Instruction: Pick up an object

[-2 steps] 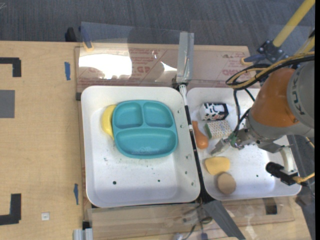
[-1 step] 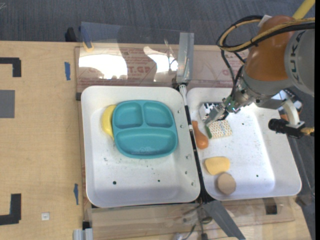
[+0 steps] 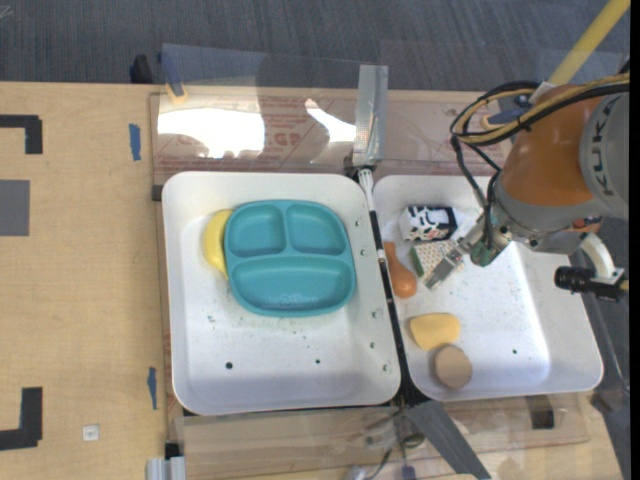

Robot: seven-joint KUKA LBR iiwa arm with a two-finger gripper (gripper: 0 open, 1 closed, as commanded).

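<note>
My end effector (image 3: 447,263): in right bin (image 3: 530,363), just beside orange piece (image 3: 402,276); grip state I cannot tell.
Left bin (image 3: 190,298): teal tray (image 3: 290,256).

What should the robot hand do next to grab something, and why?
Probably lower a little and close. The gripper hangs in the right bin just above a small patterned object, next to the orange piece, and nothing is visibly held between its fingers yet.

One fixed overhead cam, slanted down over both white bins (image 3: 190,298), arm (image 3: 545,163) at view's right.
</note>
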